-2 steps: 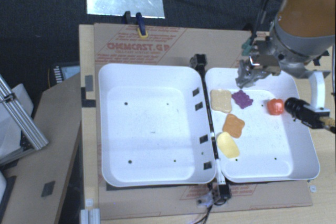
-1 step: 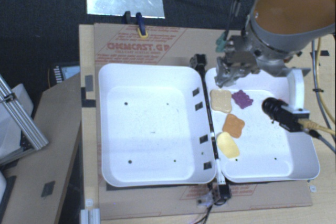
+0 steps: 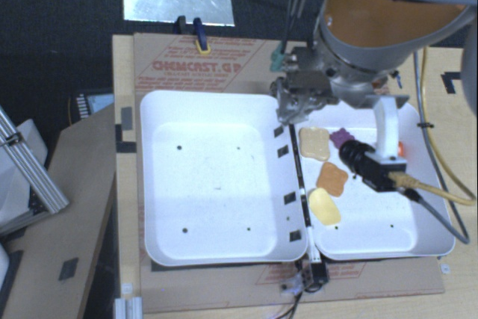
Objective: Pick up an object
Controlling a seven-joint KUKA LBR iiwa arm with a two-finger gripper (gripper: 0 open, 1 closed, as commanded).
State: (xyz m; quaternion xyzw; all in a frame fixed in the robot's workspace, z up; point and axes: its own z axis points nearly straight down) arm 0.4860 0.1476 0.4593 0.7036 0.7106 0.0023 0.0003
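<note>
Just gripper (image 3: 293, 113) beside bin divider (image 3: 296, 168)

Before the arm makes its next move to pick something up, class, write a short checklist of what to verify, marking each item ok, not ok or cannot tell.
1. Objects available in the right bin: ok; a tan piece, an orange piece, a yellow piece and a purple piece lie there.
2. Pieces lie apart enough for a clean grasp: not ok; they sit close together.
3. hand over a target: not ok; it hovers near the divider, above the tan piece's corner.
4. Something already held: cannot tell.
</note>
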